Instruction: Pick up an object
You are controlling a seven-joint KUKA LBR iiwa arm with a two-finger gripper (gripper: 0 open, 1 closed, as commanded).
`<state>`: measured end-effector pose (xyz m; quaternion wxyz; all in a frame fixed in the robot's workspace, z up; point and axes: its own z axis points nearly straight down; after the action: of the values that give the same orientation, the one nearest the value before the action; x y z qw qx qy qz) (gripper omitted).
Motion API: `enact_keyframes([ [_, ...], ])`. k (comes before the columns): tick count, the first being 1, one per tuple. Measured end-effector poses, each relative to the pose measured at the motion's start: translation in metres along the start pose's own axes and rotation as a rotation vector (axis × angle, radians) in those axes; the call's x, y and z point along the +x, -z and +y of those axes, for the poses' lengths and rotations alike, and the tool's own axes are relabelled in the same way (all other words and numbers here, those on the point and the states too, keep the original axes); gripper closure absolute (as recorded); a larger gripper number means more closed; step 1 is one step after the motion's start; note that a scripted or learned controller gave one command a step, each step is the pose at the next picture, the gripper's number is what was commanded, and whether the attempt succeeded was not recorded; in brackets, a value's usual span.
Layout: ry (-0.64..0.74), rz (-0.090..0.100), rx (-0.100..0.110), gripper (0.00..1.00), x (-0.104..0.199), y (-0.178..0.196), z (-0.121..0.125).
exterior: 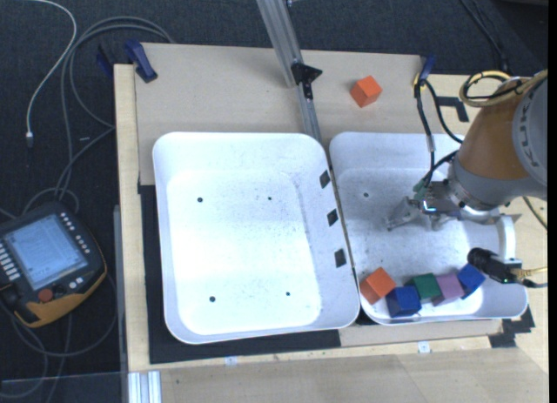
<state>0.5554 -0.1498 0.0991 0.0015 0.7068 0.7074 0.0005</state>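
I am reading this as the approach step: the gripper is hanging with its fingers spread wide and holding nothing over the right bin, while the blocks, orange block leftmost, are lying along its near wall, so I am expecting a nearward shift, then a descent.

**One fixed camera above the bench**

The camera looks down at a slant from well above the bench, far enough to take in both white bins: the left bin and the right bin. Dark floor shows along the top and left. The arm enters from the right edge of the frame.
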Motion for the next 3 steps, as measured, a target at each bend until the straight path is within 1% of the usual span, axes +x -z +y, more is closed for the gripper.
enact_keyframes([
  [1, 0.0, 0.001, 0.001, 0.0, 0.001, 0.001, -0.001],
  [2, 0.001, -0.002, -0.003, 0.0, -0.036, 0.001, 0.047],
  [3, 0.001, 0.001, 0.002, 0.0, -0.034, 0.001, 0.045],
])
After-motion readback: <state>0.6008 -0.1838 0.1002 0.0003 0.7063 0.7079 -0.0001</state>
